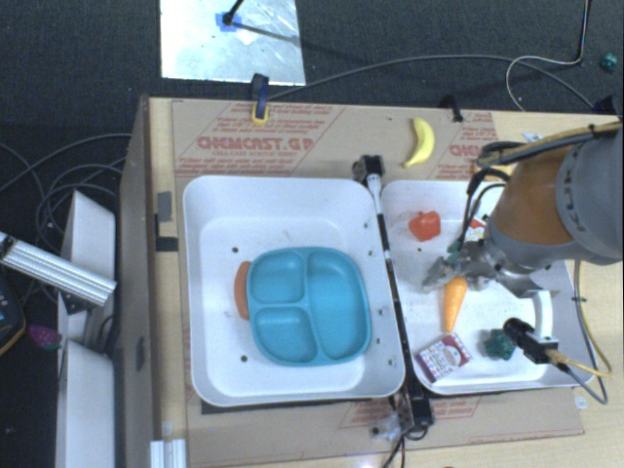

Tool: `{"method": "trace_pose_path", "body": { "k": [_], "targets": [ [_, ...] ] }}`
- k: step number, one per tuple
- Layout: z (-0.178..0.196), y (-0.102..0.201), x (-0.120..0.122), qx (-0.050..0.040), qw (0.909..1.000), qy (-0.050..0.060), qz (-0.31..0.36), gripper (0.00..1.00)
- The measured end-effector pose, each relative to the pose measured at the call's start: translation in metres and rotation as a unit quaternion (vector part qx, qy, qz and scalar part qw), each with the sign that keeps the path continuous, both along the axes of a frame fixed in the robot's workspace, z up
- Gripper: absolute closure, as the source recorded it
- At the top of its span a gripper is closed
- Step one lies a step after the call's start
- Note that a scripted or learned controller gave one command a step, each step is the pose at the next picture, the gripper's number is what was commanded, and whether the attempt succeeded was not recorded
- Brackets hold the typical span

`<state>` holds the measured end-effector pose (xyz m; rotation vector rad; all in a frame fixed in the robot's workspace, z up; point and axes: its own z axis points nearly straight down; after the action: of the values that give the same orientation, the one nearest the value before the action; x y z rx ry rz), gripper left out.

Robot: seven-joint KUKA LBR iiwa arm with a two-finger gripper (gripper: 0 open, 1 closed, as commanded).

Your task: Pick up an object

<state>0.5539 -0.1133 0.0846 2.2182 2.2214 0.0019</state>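
In the right bin lie an orange carrot, a small red piece, a red and white packet and a small green thing. My gripper is low over the middle of that bin, right at the carrot's upper end. The carrot points toward the bin's front edge and rests on the floor of the bin. The wrist covers the spot where the gripper meets the carrot.
The left bin holds a blue divided plate with an orange sausage-like piece at its left side. A yellow banana lies on the cardboard behind the bins. A divider rail separates the bins.
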Motion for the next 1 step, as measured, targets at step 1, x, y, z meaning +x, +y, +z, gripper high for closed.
{"method": "trace_pose_path", "body": {
  "k": [1],
  "targets": [
    [0.0102,0.0002,0.0005,0.0003,1.0000,-0.001,0.000,1.00]
  ]
}}
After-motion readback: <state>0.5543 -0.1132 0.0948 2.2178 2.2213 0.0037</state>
